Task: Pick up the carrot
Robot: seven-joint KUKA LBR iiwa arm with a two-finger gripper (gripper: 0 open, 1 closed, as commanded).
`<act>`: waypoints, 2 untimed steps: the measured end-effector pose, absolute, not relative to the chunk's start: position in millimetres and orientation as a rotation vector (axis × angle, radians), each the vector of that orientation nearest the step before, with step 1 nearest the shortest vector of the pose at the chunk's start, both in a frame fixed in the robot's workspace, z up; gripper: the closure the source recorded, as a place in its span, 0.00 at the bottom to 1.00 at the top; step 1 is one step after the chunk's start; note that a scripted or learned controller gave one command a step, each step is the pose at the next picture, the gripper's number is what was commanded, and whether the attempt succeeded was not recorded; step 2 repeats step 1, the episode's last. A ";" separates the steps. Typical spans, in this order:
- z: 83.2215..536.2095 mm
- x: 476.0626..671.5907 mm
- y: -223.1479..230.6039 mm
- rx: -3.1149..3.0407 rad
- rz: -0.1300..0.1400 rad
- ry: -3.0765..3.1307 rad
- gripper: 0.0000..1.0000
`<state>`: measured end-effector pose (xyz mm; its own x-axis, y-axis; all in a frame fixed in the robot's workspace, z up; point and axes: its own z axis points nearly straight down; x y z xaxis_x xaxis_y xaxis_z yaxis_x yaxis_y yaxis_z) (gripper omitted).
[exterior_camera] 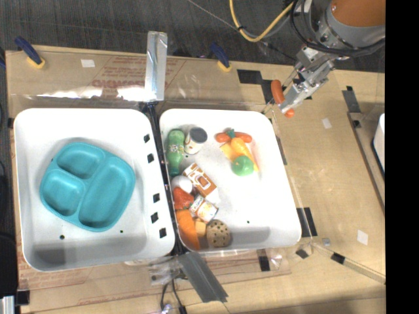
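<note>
An orange carrot [237, 137] with a green top lies flat in the right bin [262, 208], near its far right corner. It touches a yellow-orange piece [238, 150] and a green round fruit [242, 166]. My gripper [296, 97] hangs above the bench just beyond the bin's far right corner, up and to the right of the carrot and apart from it. A small orange-red piece [277, 91] shows right beside the gripper's left side; whether it is held is unclear.
The right bin also holds a green vegetable [175, 146], a small carton [201, 180], a cookie [218, 233] and other toy food along its left wall. A teal divided plate [88, 185] sits in the left bin [33, 241]. Yellow cable loops above the bench.
</note>
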<state>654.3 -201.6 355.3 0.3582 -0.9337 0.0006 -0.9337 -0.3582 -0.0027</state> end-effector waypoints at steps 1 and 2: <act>290.3 557.6 -198.5 -2.884 0.012 1.247 1.00; 290.3 557.6 -198.5 -2.884 0.012 1.247 1.00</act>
